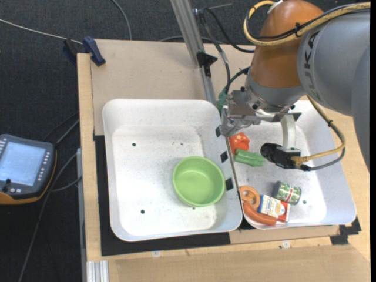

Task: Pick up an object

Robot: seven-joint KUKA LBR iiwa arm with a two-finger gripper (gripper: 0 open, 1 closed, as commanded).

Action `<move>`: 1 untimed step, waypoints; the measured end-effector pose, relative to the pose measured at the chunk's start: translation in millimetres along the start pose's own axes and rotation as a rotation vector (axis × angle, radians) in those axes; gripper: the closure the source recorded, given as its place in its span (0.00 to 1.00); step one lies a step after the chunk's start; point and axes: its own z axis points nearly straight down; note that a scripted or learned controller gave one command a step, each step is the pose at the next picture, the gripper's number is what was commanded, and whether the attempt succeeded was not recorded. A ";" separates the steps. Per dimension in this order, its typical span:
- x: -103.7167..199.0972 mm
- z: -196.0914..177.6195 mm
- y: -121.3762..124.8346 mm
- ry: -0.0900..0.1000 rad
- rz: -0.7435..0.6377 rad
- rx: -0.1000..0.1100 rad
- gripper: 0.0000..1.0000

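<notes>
The gripper [239, 124] hangs just above the orange toy [239, 141], its grip state impossible to tell.

We cannot tell how the pincer [239, 124] stands: the arm's wrist [276, 69] covers most of it, so its fingers are hidden from us. The wrist also hides the far part of the right bin [329, 175]. The arm [346, 51] itself is cut off by the right edge. The orange object [239, 141] sits partly under the pincer. The labels on the small can [288, 192] and the packet [273, 207] are too small to read.
</notes>
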 end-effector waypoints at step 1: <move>53.5 -1.4 -12.3 0.000 0.000 0.002 1.00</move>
